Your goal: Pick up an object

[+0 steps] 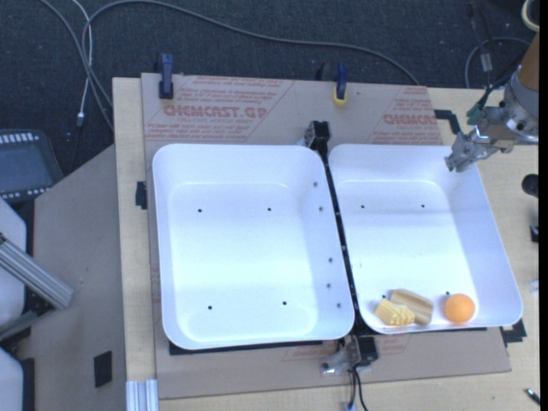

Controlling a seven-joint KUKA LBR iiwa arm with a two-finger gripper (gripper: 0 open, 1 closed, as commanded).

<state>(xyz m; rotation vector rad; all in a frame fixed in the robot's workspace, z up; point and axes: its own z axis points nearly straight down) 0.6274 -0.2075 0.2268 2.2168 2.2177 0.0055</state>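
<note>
The 2-finger metal gripper (461,158) hangs at the far right corner of the right-hand shallow white plastic bin (402,187), just above its rim. Whether its fingers are spread or pressed together cannot be told at this size; nothing is seen between them. The grey arm with its orange band (524,92) enters from the right edge of the camera view.

Task status: the pick appears not yet begun. All candidate objects lie at the near edge of the right-hand bin, well apart from the gripper. Remaining steps, as judged: travel across the bin to 1 object, descend, close on it, lift.

Object count, right-hand bin: 3.
- 1 orange ball (460,308), near the right corner.
- 1 tan oblong bread-like piece (414,300), left of the ball.
- 1 yellow ridged corn-like piece (394,314), touching the tan piece.

The left-hand shallow white plastic bin (248,247) sits beside the right-hand one. Bin count: 2.
</note>
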